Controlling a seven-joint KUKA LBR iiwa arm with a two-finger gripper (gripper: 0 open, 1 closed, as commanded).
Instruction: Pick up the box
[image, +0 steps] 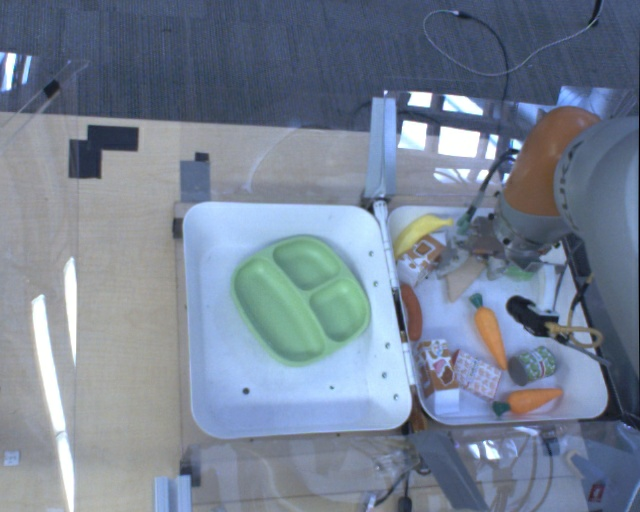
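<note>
The right bin (596, 400) holds a small red-and-white printed box (422, 258) at its far left, just below a banana (420, 232). Near the front lie a second printed box (436, 366) and a pink checked box (478, 376). My gripper (468, 250) hangs low over the back of this bin, just right of the first box. The grey wrist and orange band rise behind it to the right. Whether anything sits between the fingers is hidden.
A green divided plate (300, 297) lies in the left bin (220, 400). The right bin also holds two carrots (488, 335) (532, 400), a brown sausage (411, 312) along the left wall, a green can (537, 364) and a tan piece (458, 286).
</note>
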